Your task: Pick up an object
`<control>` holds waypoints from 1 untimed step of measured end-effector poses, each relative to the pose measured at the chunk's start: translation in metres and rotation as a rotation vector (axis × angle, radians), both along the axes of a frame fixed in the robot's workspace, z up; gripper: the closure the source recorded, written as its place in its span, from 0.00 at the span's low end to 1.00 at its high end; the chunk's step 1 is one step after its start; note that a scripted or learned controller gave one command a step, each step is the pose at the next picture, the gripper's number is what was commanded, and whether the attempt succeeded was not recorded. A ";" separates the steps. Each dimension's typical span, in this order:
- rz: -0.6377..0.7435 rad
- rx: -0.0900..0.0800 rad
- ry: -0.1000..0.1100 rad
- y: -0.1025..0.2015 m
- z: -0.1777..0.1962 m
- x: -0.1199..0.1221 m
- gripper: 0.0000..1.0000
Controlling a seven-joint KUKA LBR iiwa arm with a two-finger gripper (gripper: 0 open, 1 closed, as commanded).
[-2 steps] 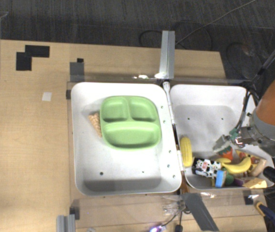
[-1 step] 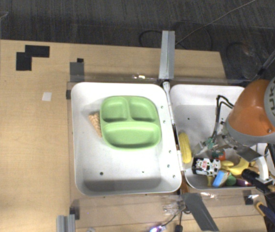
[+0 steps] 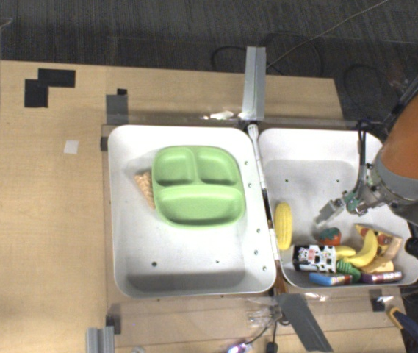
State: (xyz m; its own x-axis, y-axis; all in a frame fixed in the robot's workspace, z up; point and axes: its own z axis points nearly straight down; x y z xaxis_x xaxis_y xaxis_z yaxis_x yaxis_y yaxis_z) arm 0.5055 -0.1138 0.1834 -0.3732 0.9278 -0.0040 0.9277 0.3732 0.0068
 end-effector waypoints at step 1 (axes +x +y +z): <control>0.154 0.000 0.000 0.017 -0.086 -0.012 0.00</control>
State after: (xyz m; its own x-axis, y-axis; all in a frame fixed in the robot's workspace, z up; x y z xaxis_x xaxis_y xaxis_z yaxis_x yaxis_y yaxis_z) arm 0.4935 -0.0963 0.0973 -0.5109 0.8596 -0.0041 0.8596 0.5109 0.0067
